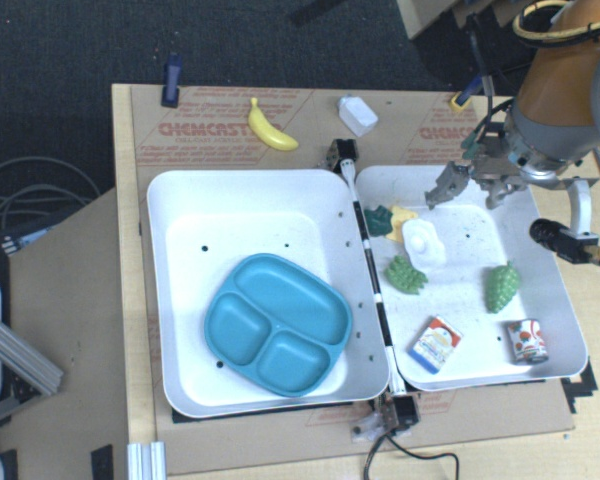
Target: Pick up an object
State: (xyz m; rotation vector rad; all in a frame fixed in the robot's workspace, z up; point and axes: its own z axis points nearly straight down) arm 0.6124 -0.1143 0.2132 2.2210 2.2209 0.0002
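Pick not done yet, as far as the view shows: nothing is lifted, every item lies in a bin or on the worktop point(140, 268). Approach, grasp and lift are all left to do.

Left to right:
- Left bin point(180, 208): 1 blue divided plate point(277, 322), 3 compartments, nothing in them. It sits toward the bin's near-right part.
- Behind the bins on the worktop: a small blue object point(171, 79), a yellow banana point(270, 128), a white block point(358, 115). All outside the bins.
- Right bin point(565, 308): a teal piece point(380, 219) by the divider with a yellow item point(404, 214) just beside it, a white object point(421, 241) touching or overlapping the yellow one, a green leafy piece point(407, 275) below those, a small carton point(435, 345) near the front, a second green bumpy piece point(501, 287) farther right, a small can point(526, 341) in the front right part.

Gripper point(472, 188) hangs over the right bin's back edge, jaws spread apart, nothing between them. Nearest candidates look to be the white object and the yellow item, just in front and to the left. No target is committed yet, judging by the gap.
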